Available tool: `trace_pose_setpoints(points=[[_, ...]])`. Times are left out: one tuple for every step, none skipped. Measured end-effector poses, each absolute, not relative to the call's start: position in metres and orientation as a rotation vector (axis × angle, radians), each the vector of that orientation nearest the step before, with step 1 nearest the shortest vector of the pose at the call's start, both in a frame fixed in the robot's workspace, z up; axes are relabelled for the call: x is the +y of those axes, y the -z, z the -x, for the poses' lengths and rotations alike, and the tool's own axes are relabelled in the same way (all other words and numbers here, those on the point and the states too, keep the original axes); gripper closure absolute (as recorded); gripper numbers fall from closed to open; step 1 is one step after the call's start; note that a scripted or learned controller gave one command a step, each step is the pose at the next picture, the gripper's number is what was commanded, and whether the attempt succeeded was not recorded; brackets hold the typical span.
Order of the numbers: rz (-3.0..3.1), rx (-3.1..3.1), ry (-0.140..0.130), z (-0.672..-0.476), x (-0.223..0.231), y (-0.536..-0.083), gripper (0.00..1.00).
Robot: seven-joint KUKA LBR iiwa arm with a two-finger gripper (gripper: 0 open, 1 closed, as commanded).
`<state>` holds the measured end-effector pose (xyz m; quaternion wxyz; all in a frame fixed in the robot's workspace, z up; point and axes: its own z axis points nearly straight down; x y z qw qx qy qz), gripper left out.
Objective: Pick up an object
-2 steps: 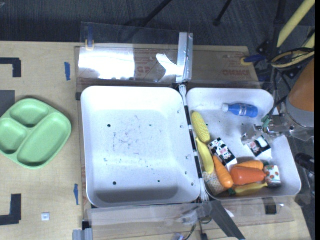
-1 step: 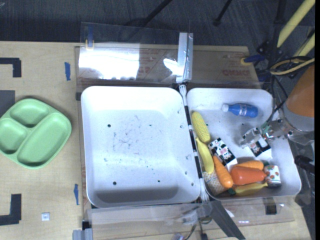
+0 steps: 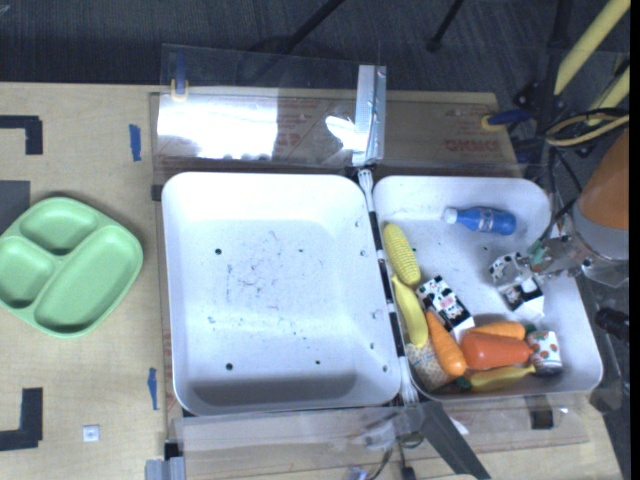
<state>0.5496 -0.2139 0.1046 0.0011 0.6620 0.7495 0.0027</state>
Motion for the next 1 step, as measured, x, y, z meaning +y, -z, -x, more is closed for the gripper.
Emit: trace_pose_setpoints(points=[[-2.021,2.403,-0.001,-0.5793,-0.1423,-0.2290,1.00]])
